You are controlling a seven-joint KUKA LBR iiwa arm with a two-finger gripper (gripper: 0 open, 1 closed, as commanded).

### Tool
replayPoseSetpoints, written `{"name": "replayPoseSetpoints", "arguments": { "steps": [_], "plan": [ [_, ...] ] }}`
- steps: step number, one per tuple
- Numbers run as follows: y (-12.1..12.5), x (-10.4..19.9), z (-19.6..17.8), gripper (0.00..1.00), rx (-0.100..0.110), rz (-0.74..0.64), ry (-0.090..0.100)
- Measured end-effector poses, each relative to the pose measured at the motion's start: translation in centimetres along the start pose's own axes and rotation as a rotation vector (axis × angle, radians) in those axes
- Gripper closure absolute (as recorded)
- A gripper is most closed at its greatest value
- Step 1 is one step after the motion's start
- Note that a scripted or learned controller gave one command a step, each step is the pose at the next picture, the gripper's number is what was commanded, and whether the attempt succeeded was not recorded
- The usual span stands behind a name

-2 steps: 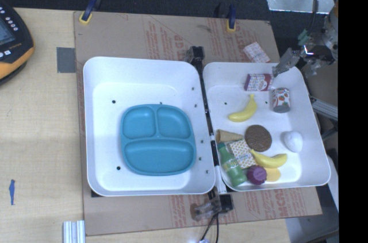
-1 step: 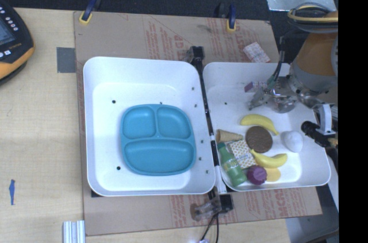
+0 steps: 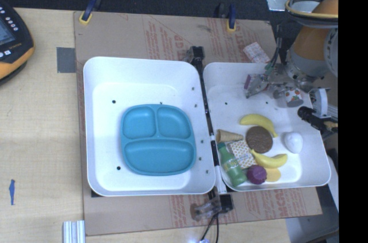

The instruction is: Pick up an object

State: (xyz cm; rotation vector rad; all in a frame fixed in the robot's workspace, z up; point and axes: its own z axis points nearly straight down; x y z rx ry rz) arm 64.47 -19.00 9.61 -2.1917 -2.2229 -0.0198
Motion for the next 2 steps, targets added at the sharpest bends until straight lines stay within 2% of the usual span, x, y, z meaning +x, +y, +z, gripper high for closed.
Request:
{"name": "replayPoseSetpoints", "arguments": {
  "steps": [1, 2],
  "plan": [
    [1.4, 0.0, 0.5, 0.0, 0.012, 0.001, 0.01],
    [1.3, -1.3, -0.8, 1.0, -0.001, 0.002, -0.021]
  ]
}}
